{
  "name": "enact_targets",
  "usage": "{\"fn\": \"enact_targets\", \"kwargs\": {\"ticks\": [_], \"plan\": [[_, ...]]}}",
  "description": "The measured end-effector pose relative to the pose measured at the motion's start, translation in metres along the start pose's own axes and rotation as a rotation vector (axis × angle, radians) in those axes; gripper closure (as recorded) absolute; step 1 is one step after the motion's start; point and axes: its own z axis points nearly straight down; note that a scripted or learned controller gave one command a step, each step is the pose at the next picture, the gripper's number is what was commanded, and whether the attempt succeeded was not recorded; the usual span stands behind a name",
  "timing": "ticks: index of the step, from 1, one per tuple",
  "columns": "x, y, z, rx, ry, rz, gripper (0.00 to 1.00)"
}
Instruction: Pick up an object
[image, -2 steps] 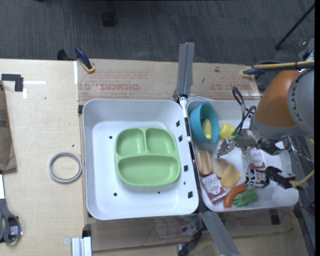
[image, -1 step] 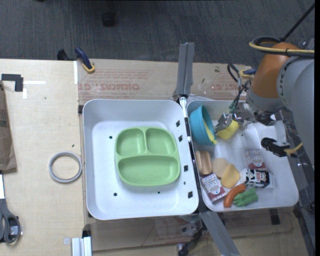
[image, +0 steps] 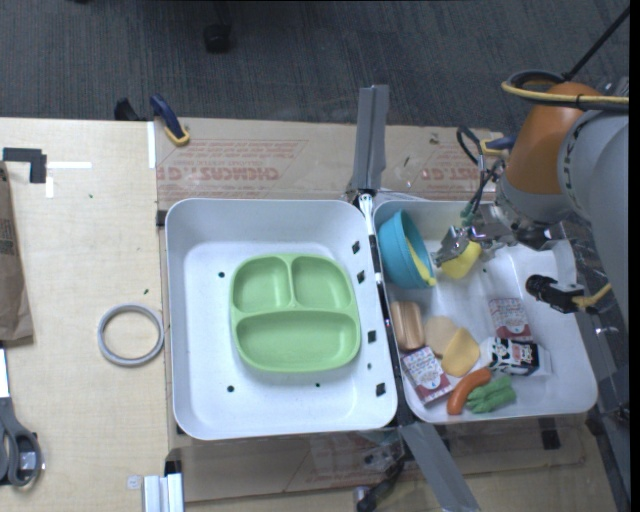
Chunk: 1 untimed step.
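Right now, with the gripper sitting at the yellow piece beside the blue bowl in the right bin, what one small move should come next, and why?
Probably a short straight lift. The gripper sits on the yellow piece, which lies close against the blue bowl at the back of the right bin. Rising straight up would show whether the piece comes along and should avoid knocking the bowl. Whether it is truly gripped is not clear.

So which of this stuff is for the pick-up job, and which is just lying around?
For the job:
gripper
yellow piece at the gripper
blue bowl
carrot
green toy
cartons
right bin

Lying about:
green plate in the left bin
tape ring
scissors
clamp
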Motion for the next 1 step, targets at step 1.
{"fn": "enact_targets", "kwargs": {"ticks": [1], "plan": [[0.0615,-0.0110,-0.0918,-0.008,0.002,0.023,1.00]]}}
